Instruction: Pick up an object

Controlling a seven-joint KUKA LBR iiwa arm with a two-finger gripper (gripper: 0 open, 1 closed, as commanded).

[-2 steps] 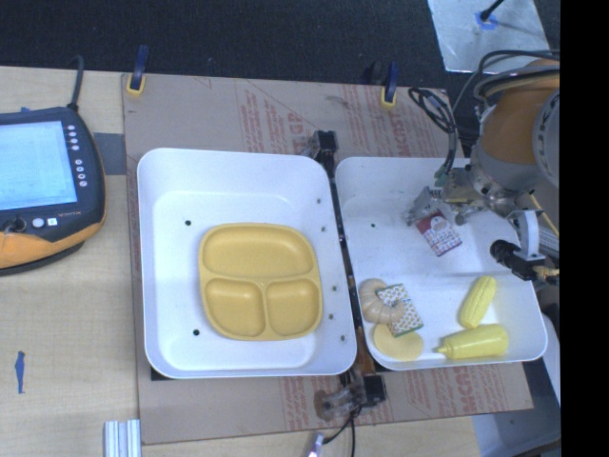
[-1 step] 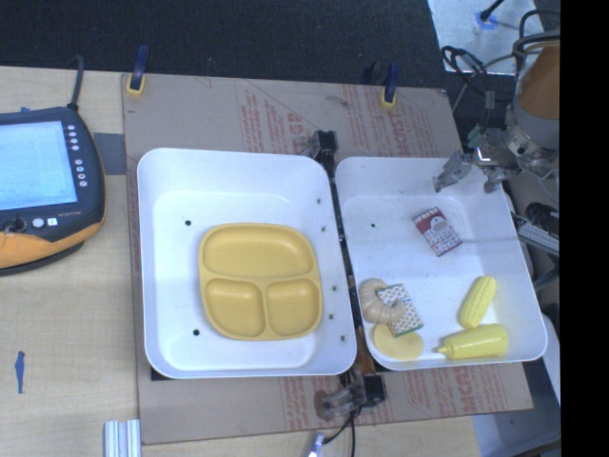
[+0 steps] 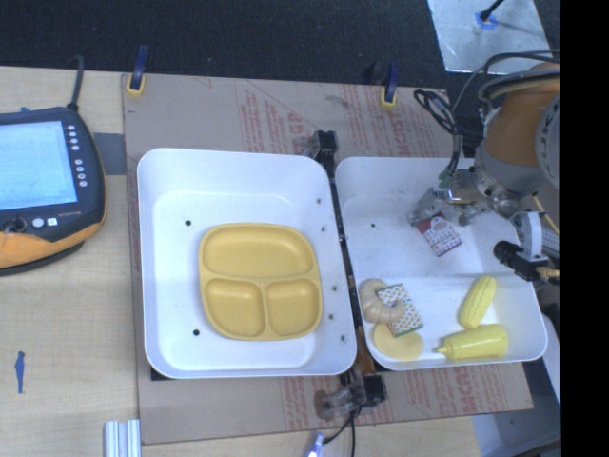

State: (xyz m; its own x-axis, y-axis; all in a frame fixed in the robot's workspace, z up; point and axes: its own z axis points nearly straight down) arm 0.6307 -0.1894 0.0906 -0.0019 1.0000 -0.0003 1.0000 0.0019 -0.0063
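Note:
My gripper (image 3: 443,209) hangs low over the upper part of the right bin (image 3: 381,188), reaching in from the right. Right under its tip lies a small red-and-white packet (image 3: 442,237); whether it is gripped is unclear. Along the bin's front lie a yellow corn cob (image 3: 478,301), a yellow bottle (image 3: 473,342) on its side, a pale yellow disc (image 3: 398,344), a beige knotted pastry (image 3: 372,298) and a small patterned card (image 3: 405,310).
The left bin (image 3: 171,208) holds a yellow divided plate (image 3: 259,281). A teach pendant (image 3: 43,184) rests on the bench at far left. Cables run from the arm (image 3: 519,127) at the right edge. Clamps sit between the bins.

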